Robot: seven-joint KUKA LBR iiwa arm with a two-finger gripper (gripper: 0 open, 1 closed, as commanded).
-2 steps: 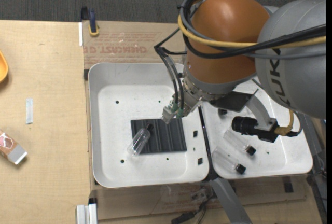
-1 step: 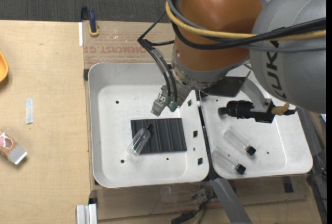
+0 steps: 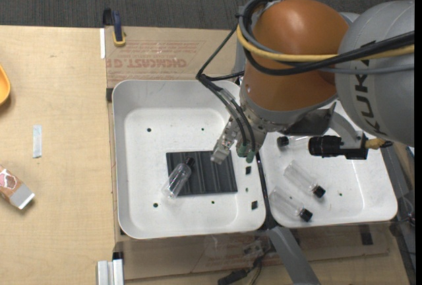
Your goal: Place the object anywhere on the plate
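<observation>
Two clear vials with black caps lie in the right bin, nearer one just beside the bin's front-left corner, the other a little behind it, both tilted on their sides. Left bin holds a dark ribbed plate lying flat near centre. A third clear vial lies on the plate's left edge, partly over the white floor, black cap pointing up-right. So object already resting on plate, at least in part. Gripper hangs above the plate's upper right corner, just beside the divide between bins, apart from the vial on the plate. Jaws: cannot tell how far open, tips blurred and small; nothing visibly held between them. Black cylinder part sticks out over the right bin's back area. Arm's big orange band and grey housing cover the back of both bins, black and yellow cables looped around it. Desk to the left carries a small white strip, a wrapped item at the left edge and an orange thing cut off by frame. Cardboard sheet with red print lies behind the left bin, blue clamp at its far-left corner.
</observation>
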